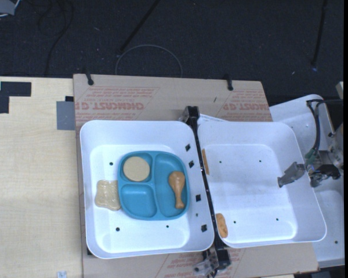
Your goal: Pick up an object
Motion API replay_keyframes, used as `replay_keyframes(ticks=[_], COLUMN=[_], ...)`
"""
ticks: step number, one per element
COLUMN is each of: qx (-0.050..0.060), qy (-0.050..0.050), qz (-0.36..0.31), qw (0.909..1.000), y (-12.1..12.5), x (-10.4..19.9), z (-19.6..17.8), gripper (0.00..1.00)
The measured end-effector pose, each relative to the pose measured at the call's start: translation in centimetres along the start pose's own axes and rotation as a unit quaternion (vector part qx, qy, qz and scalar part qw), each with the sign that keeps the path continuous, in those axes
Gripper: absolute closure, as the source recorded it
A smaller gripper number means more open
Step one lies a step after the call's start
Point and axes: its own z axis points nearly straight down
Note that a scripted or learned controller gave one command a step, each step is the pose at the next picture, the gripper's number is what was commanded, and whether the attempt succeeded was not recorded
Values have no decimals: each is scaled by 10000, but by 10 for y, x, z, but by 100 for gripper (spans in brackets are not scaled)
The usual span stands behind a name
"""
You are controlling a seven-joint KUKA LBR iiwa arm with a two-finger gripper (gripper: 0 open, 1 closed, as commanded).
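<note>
Dark carpet with loose black cables fills the background above a pale wooden worktop (29, 172), on which a sheet of printed cardboard (162, 100) lies under two shallow white bins set side by side. At the right edge of the right bin (249, 225), the hand (293, 174) hangs over the bin's rim and inner wall; a grey finger (289, 175) juts leftward over the white floor, but whether the hand is spread or clenched cannot be told from this angle, and nothing can be seen between its fingers. Wiring and the wrist sit just behind it, over the bin's right lip.

Inside the left bin (104, 143) rests a blue divided tray (144, 204). A round tan disc like a pancake (136, 168) sits in its upper left compartment, and a toy chicken drumstick (177, 188) lies upright in the right compartment, thick end uppermost. A pale toy bread slice (107, 194) lies on the bin floor, touching the tray's left edge.

In the right bin, a small orange-brown piece (221, 225) lies against the left wall near the lower corner, and a thin orange sliver (205, 160) leans on the same wall higher up. All of these lie well apart from the hand.
</note>
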Motion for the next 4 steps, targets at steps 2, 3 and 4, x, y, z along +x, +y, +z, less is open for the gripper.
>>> replay_keyframes(ticks=[2,3,4], qx=[-33,-33,-58], qy=[-5,-2,-14], qz=[-18,-17,-10], qw=[10000,10000,10000], y=[7,12,12], x=[-3,1,2], z=[56,119,149], gripper=[0,0,0])
